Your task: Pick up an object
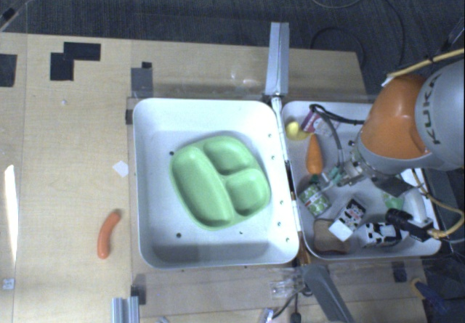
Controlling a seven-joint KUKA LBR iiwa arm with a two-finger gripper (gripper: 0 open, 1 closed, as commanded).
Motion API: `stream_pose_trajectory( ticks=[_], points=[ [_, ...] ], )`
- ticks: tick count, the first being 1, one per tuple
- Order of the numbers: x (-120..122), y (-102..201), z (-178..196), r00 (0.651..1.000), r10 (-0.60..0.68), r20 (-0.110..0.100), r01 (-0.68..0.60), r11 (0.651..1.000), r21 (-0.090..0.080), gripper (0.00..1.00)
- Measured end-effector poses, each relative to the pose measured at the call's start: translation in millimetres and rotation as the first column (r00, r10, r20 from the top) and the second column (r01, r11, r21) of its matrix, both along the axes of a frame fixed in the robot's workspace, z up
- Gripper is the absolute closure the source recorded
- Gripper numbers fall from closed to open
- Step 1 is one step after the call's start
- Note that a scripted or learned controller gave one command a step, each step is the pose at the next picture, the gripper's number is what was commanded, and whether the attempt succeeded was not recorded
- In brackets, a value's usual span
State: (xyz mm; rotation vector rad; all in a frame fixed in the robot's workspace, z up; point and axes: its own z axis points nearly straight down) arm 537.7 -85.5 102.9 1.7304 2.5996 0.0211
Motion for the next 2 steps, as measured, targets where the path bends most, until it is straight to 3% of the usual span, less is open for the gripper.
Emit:
stream_pose_trajectory(
  ticks=[1, 2],
  points=[
    [26, 71, 109, 0.985, -0.174, -0.016, 0.174, 0.985, 0.001, 1.00],
    [28, 72, 121, 0.986, -0.168, -0.010, 0.168, 0.986, 0.001, 1.00]
  ],
)
